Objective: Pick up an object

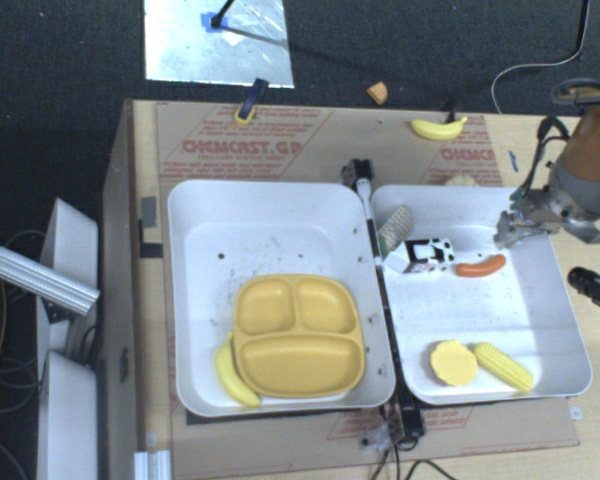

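In the right bin (pixel 555 298) lie an orange sausage (pixel 478 265), a black-and-white toy (pixel 427 255), a yellow round piece (pixel 453 363), a corn cob (pixel 503 366) and a greenish ribbed piece (pixel 394 227) against the divider. The left bin (pixel 195 268) holds a yellow divided plate (pixel 298 333) with a banana (pixel 232 373) tucked along its lower left side. My gripper (pixel 512 230) hangs at the right bin's far right corner, just above and right of the sausage. Nothing is visibly held in it.
A second banana (pixel 438 126) lies on the cardboard behind the right bin. A blue-and-yellow tool (pixel 248 102) rests at the board's back edge. A small orange bit (pixel 378 92) sits on the carpet. A black clamp (pixel 360 174) stands on the bins' shared rim.
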Tool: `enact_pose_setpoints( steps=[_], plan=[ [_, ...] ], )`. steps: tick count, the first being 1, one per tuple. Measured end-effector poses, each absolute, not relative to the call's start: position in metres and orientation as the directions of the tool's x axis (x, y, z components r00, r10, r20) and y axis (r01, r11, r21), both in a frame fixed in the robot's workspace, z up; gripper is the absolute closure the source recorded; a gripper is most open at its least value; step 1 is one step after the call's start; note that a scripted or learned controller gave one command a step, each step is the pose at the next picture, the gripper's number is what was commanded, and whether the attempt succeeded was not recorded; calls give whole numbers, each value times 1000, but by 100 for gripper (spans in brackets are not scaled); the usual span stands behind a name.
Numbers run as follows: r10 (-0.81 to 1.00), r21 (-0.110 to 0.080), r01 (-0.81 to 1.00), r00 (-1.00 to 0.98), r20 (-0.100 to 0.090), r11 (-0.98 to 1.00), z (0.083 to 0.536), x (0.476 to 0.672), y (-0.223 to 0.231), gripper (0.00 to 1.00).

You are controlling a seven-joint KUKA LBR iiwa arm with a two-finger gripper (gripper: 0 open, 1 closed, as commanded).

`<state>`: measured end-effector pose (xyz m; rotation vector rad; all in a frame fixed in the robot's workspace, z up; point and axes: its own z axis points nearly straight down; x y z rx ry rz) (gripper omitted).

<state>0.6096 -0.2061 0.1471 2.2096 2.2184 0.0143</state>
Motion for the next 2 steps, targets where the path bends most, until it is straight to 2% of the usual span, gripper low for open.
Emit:
enact_pose_setpoints(
  steps=[1, 2],
  plan=[
    [1000, 14, 1000, -4, -1, 4, 147, 610, -206, 0],
    [1000, 2, 1000, -3, 0, 3, 144, 591, -164, 0]
  ],
)
